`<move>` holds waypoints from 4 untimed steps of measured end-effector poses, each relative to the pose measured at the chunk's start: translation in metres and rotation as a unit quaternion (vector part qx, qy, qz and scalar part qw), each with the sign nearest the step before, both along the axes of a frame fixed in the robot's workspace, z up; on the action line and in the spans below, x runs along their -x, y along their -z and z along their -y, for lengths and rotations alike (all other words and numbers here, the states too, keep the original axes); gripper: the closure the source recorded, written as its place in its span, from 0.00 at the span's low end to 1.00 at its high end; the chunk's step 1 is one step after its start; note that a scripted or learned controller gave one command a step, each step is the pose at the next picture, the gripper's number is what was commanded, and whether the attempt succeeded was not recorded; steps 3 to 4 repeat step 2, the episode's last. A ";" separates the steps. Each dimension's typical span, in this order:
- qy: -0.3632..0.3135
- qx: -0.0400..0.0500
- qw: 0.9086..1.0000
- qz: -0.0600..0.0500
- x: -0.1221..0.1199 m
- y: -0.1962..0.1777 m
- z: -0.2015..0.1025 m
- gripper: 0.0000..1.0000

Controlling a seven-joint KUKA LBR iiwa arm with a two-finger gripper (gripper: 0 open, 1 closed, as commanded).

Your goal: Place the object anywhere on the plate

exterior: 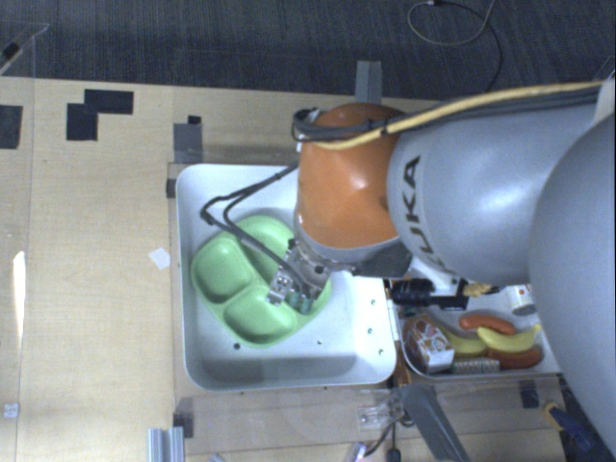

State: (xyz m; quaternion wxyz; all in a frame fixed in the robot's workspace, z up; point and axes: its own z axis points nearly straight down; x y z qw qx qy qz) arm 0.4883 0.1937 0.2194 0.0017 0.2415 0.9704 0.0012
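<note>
A light green plate [236, 277] with divided compartments lies in the left white bin [207, 354]. My gripper [296, 292] hangs low over the plate's right side, under the orange wrist band [342, 195]. The arm's bulk hides the gripper's tips and whatever lies directly under them. In the right bin [423, 364] lie several toy foods: a brown-and-white packet [429, 343], a yellow banana [505, 338], and red sausage-like pieces [481, 321].
The grey arm [500, 191] covers most of the right bin and the upper right of the bench. A black cable [245, 229] loops from the wrist over the plate. Wooden benchtop [87, 258] spreads to the left, with black markers at the back.
</note>
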 end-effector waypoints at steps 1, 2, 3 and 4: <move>0.120 0.000 0.993 -0.001 0.000 0.036 0.117 1.00; 0.232 0.000 0.973 -0.001 -0.001 0.036 0.153 1.00; 0.232 0.000 0.973 -0.001 -0.001 0.036 0.153 1.00; 0.232 0.000 0.973 -0.001 -0.001 0.036 0.153 1.00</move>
